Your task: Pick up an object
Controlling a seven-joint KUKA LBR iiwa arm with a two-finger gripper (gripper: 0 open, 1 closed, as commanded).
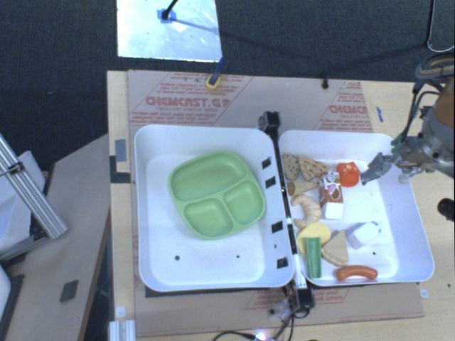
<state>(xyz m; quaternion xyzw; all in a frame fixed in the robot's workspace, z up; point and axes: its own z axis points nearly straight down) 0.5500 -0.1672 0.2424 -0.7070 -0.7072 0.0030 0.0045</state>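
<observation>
Gleaming metal tool [377, 168] above glossy red tomato [348, 174], smooth white bin [405, 219]

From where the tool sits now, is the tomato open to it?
Probably yes. The tool hangs just right of the tomato in the right bin, with bare floor between them. Only the small carton crowds the tomato's left side.

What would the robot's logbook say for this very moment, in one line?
tool: above right bin, near tomato | holding: nothing seen | plate: left bin
</observation>
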